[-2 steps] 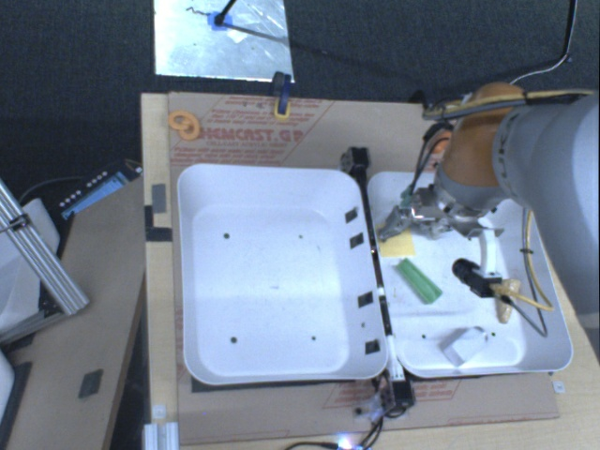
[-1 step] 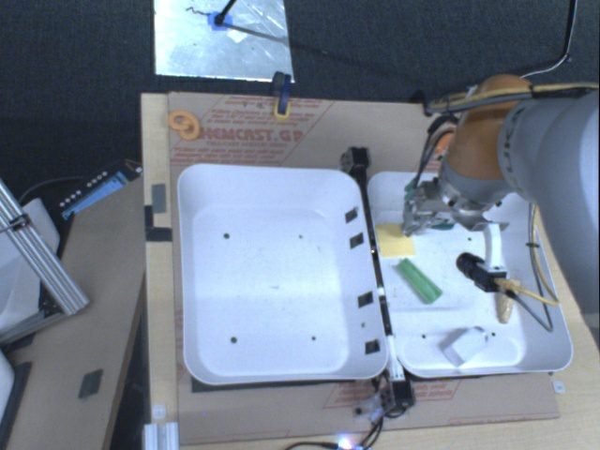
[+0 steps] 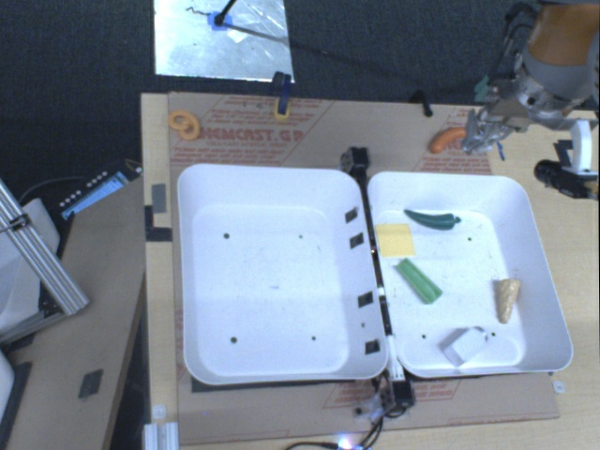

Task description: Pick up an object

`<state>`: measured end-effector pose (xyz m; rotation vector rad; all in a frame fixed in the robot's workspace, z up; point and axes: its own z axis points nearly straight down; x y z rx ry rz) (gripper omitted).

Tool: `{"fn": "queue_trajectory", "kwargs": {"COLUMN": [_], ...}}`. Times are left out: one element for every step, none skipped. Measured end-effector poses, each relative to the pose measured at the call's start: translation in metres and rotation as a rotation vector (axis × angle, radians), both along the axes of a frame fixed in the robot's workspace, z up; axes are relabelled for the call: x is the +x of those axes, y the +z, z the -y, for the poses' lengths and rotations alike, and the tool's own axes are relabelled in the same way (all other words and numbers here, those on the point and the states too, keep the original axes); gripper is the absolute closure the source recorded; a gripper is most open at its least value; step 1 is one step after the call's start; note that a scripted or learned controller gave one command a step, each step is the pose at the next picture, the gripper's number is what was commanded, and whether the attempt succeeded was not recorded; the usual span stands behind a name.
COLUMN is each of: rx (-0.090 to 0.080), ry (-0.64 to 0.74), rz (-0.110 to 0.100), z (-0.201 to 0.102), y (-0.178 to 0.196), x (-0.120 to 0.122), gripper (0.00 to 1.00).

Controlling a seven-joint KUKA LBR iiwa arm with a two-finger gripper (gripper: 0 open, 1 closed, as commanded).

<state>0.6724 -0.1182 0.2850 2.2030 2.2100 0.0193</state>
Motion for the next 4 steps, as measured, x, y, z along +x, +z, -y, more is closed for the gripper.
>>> {"fn": "queue_trajectory", "kwargs": {"rx": [0.003, 0.002, 0.0, 0.003], "ry": [-0.004, 0.002, -0.007, 0.002], "rz": [-0.014, -0.01, -0.011, -0.018], "z": [0.032, 0.037, 0.083, 0.088], "y": [0.054, 0.152, 0.244, 0.251], "x": [-0.003, -0.003, -0.07, -0.022], "gripper": [1.0, 1.0, 1.0, 1.0]}}
